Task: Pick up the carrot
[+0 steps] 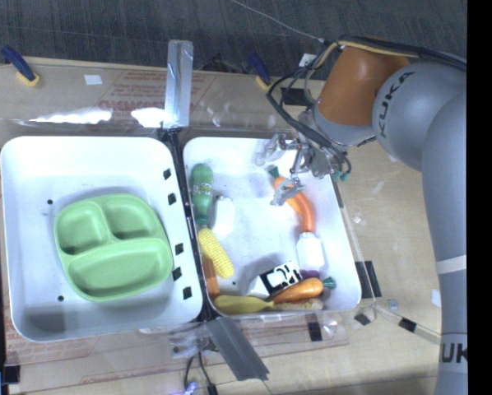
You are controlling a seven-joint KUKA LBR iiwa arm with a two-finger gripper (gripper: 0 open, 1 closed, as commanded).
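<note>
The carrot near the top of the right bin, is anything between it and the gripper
Nothing visible. The gripper sits right over the upper end of the carrot, in the right bin. The white bottle lies just below the carrot's lower end, off the approach.

The pincer (289, 178) hangs low in the right bin (254, 151), right at the upper end of a carrot (304, 210). Corn (215, 252) and a second carrot (299, 289) lie nearer. A green divided plate (113, 245) sits in the left bin (24, 171).
</note>
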